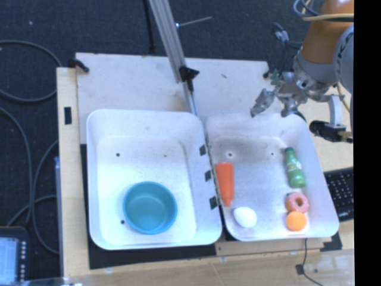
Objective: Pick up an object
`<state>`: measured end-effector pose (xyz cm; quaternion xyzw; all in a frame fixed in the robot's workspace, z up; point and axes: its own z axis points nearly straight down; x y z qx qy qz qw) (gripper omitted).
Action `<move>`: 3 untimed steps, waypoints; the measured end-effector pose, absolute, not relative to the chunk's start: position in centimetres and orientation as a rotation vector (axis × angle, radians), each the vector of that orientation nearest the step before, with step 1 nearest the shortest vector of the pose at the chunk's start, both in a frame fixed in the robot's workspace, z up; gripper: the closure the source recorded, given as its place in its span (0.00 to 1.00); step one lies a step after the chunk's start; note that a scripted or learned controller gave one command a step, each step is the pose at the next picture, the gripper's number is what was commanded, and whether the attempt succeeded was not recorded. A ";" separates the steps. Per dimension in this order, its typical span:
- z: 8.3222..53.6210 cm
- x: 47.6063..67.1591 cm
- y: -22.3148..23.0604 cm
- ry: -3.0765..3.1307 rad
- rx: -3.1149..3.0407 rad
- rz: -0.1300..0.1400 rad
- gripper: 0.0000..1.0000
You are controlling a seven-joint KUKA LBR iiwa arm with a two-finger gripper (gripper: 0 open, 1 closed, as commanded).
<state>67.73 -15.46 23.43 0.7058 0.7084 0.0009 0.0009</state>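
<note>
My gripper [275,106] hangs above the far edge of the right bin [256,130], its two fingers spread apart with nothing between them. In that bin lie an orange carrot [224,182] against the left wall, a white egg [244,217] near the front, a green bottle [293,167] on the right side, a pink donut [297,202] and an orange ball [296,220] in the front right corner. All of them rest well in front of the gripper. A blue bowl [150,207] sits in the left bin [119,136].
A metal pole [169,37] slants up from the bench behind the bins, ending at a black clamp near the divide. A keyboard [340,192] lies at the right of the right bin. Cables run over the dark floor at left.
</note>
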 end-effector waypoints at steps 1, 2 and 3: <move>17.5 67.9 -16.5 2.219 2.225 -0.009 0.00; 12.0 68.3 -17.6 2.213 2.228 -0.006 0.00; 10.2 68.4 -17.7 2.216 2.227 -0.006 0.00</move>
